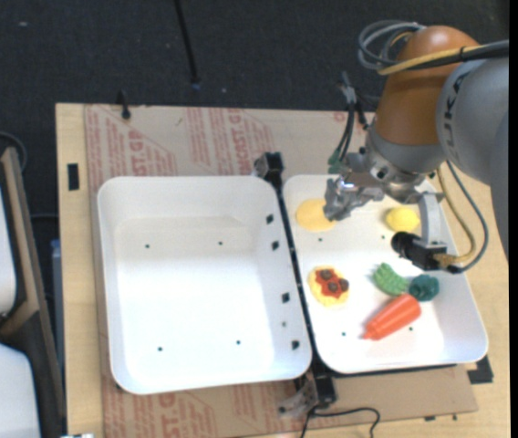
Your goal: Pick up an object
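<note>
The right bin (450, 336) holds several toy foods. A flat yellow round piece (311, 216) lies near its far left corner. A yellow lemon-like piece (402, 218) sits toward the right side. A pizza slice with red topping (328, 286) lies near the middle. A green leafy piece (388, 278) touches a teal lump (424, 287), and an orange carrot (392, 318) lies in front of them. My gripper (336, 210) hangs low over the right edge of the flat yellow piece, its fingers pointing down beside it.
The left bin (195, 281) stands next to the right one, with a black divider strip (286, 254) between them. A black part with a cable (423, 249) juts from the wrist over the right bin. The arm covers that bin's far right corner.
</note>
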Action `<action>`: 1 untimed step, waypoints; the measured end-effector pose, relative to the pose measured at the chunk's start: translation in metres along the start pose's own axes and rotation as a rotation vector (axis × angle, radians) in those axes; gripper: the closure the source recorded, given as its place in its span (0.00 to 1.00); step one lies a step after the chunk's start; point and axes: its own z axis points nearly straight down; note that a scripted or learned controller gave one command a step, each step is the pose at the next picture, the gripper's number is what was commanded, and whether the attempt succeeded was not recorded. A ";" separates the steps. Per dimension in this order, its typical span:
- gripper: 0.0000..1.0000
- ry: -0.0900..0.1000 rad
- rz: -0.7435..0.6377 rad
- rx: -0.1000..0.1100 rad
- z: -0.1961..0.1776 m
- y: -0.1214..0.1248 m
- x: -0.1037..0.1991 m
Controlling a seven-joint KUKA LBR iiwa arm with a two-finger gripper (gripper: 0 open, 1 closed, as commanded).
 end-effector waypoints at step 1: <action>1.00 -0.001 0.000 0.001 0.010 -0.009 0.050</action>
